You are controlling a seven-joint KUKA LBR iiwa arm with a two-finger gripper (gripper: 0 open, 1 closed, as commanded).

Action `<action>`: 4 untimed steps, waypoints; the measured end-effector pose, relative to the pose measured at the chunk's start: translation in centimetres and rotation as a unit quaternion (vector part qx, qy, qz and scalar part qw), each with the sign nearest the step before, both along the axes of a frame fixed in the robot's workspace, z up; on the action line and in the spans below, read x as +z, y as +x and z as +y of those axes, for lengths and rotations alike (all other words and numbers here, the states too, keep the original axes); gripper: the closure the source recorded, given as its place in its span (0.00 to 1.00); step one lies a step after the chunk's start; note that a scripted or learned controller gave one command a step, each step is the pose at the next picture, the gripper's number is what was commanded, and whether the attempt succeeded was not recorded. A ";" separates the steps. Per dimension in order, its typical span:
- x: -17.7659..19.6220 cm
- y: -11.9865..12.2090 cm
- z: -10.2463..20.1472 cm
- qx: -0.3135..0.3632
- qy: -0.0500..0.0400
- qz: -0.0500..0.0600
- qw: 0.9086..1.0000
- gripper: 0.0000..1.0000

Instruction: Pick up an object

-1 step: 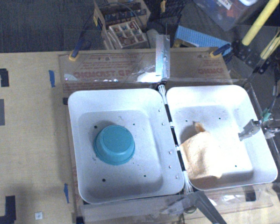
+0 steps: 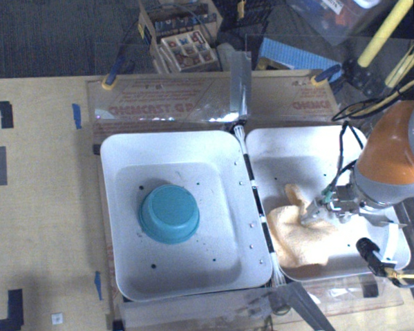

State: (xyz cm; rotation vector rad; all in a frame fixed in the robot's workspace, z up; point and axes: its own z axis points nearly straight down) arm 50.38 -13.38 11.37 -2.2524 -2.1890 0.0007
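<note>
Cloth [image 2: 297,234], pale yellow and crumpled, lies in the right bin [image 2: 289,144] directly under and ahead of the gripper [image 2: 312,213], whose tips press into its upper fold, probably to pinch a ridge; how far apart they stand I cannot tell. Well beyond the gripper, in the left bin [image 2: 123,155], a teal bowl [image 2: 169,212] sits upside down.

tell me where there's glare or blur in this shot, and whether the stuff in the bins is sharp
Camera view: glare streaks the clear plastic sheet behind the bins; the teal bowl is fairly sharp with a soft shadow; the tan cloth looks washed out and soft-edged; the tool over it is slightly blurred.
</note>
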 end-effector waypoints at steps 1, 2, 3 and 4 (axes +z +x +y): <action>-2.4 1.8 3.6 0.041 0.000 -0.005 0.999 0.00; 7.1 1.6 5.9 -0.109 -0.001 0.000 0.994 0.00; 7.0 4.0 -2.1 -0.069 -0.001 -0.001 0.998 0.00; -1.9 10.1 3.9 -0.094 -0.001 -0.001 0.996 0.00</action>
